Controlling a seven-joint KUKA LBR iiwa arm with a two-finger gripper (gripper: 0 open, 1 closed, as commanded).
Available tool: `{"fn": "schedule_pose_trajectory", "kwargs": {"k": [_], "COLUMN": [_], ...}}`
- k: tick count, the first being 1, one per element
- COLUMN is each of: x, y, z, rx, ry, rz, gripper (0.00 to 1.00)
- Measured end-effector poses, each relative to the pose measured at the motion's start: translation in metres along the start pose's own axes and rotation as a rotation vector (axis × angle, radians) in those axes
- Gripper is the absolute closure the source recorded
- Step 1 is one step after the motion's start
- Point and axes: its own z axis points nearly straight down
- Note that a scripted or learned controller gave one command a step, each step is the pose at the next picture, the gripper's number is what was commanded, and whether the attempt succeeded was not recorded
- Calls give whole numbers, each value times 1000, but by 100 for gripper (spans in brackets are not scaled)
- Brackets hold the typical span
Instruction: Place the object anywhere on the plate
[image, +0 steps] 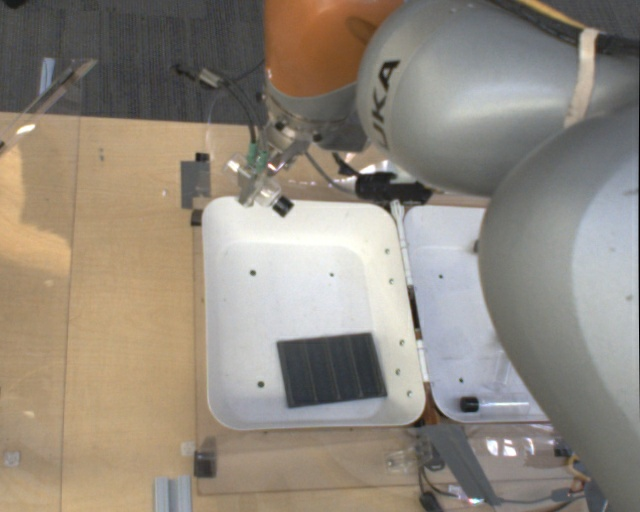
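The plate is a dark grey ribbed rectangle lying flat in the front part of the left bin. A thin pale stick-like object with a black end lies along the front wall of the right bin. My gripper hangs over the back left corner of the left bin, far from both the plate and the object. Nothing can be seen in it. The big grey arm hides most of the right bin.
A small dark bracket stands on the wooden bench just behind the left bin's back left corner. Cables and clamps lie along the bench's front edge below the right bin.
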Motion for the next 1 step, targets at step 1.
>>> {"fn": "schedule_pose_trajectory", "kwargs": {"k": [1], "x": [-7], "y": [-2], "z": [38], "rx": [6], "ry": [3], "rz": [149], "gripper": [100]}}
